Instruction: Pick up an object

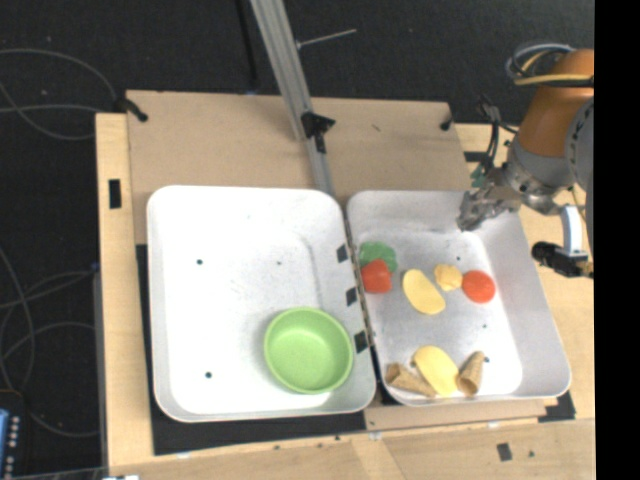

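My gripper hangs over the far right corner of the right bin, with nothing seen between its fingers. Below it in that bin lie a red ball, a small yellow piece and a larger yellow piece. A red object touches a green one at the bin's left wall. Near the front edge sit another yellow piece and two tan cone shapes.
The left bin holds a green bowl at its front right. A grey metal pole slants up from between the bins at the back. The arm's orange band stands at the right edge.
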You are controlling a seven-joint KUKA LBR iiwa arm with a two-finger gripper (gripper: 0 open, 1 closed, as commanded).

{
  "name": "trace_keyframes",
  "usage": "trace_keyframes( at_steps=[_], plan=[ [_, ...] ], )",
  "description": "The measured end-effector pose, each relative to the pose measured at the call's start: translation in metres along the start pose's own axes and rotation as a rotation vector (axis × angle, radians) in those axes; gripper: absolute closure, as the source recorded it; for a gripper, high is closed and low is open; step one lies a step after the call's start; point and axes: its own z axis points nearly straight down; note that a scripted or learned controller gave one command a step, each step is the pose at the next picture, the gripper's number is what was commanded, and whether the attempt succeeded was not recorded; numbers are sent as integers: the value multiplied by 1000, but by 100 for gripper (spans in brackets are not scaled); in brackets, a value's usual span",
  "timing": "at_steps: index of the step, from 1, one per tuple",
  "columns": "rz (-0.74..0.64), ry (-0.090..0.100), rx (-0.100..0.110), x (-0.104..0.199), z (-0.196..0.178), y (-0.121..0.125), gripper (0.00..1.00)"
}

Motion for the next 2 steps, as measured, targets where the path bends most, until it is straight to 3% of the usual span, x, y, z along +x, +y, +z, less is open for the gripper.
trace_keyframes(
  at_steps=[1, 2],
  plan=[
    [5, 7, -7, -1, -63, 10, 100],
    [5, 6, -6, -2, -126, 5, 100]
  ],
)
